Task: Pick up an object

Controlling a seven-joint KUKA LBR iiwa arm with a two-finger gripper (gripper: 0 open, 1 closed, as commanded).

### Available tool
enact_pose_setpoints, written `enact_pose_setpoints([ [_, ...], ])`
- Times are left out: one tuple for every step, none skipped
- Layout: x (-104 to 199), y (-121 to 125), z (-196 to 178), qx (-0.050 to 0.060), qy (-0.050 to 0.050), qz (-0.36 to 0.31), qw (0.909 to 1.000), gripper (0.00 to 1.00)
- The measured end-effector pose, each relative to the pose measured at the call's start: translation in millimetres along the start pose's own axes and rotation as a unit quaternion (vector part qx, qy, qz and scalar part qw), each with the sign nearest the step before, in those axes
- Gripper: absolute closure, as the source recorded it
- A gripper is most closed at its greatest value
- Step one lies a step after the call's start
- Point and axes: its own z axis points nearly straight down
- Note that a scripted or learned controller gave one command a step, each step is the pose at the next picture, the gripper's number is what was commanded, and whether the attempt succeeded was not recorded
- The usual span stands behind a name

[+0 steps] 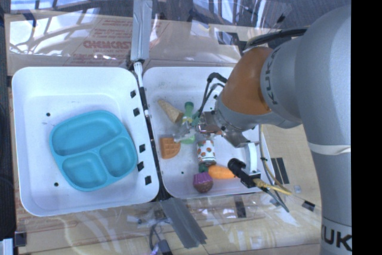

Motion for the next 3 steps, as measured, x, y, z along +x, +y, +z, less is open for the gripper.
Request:
enact_pose_setpoints([
  [5.8,122.5,2.4,0.004,0.000,0.000,1.0000,0.00],
  [2.8,56.0,12.9,0.006,0.000,0.000,1.0000,0.00],
  [3.2,56.6,3.5,0.007,0.001,-0.002,1.0000,1.00],
])
